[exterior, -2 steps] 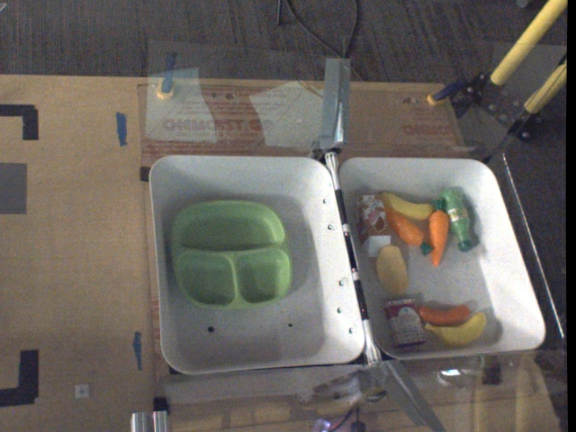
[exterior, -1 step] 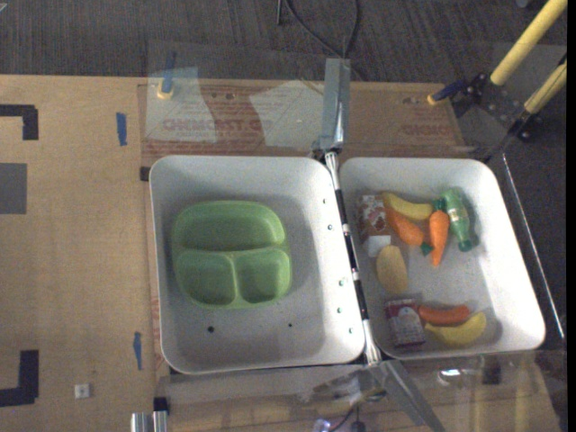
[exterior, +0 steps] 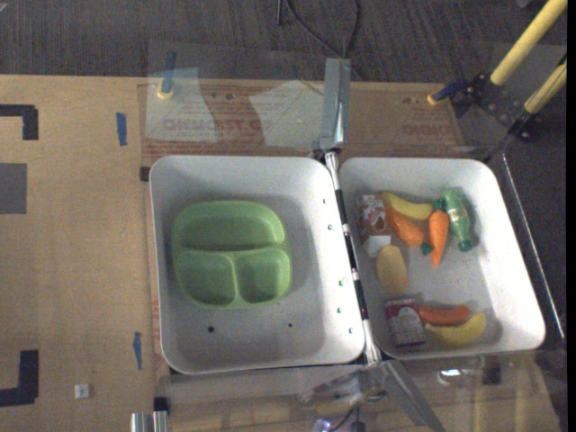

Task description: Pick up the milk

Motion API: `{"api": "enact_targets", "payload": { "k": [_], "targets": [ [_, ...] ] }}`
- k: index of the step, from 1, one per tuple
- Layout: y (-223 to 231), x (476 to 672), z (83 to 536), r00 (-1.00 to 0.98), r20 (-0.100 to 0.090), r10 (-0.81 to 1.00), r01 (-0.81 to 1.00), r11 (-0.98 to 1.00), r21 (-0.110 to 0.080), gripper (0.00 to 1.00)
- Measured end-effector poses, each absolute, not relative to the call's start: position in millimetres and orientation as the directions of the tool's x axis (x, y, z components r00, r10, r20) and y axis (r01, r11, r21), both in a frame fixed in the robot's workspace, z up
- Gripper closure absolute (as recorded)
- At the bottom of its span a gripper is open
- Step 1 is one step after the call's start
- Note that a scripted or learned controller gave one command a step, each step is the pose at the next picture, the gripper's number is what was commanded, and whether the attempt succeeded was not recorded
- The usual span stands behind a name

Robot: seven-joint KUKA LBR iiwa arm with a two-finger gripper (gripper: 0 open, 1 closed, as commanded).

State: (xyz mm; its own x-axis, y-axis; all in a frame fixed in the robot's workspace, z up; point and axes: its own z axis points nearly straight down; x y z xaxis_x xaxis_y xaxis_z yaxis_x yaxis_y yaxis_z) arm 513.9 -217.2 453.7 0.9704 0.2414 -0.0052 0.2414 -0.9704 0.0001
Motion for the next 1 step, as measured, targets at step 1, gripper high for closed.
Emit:
{"api": "enact_targets", "payload": {
  "k": [1],
  "targets": [
    [-216.0, 515.3, 463.7, 0.97, -0.006, 0.245, 0.245, -0.97, 0.002, 1.0]
  ]
}}
